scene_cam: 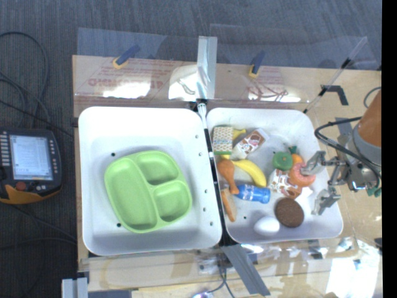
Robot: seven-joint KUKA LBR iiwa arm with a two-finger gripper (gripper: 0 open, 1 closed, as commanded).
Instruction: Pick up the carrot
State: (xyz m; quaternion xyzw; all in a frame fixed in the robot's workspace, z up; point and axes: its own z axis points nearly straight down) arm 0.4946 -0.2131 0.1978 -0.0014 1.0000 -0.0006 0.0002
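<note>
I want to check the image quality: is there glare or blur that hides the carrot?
Camera view: glare lies on the clear panels behind the bins and along the bench's front edge; the carrot by the right bin's left wall is evenly lit and fairly sharp, though small.

No legible text on any object

bins [93, 166]: glossy white plastic | tray [147, 190]: matt green plastic | floor [186, 5]: grey ribbed carpet

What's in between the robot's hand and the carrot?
In the camera view, the brown cookie and blue bottle lie between the gripper and carrot.
</note>
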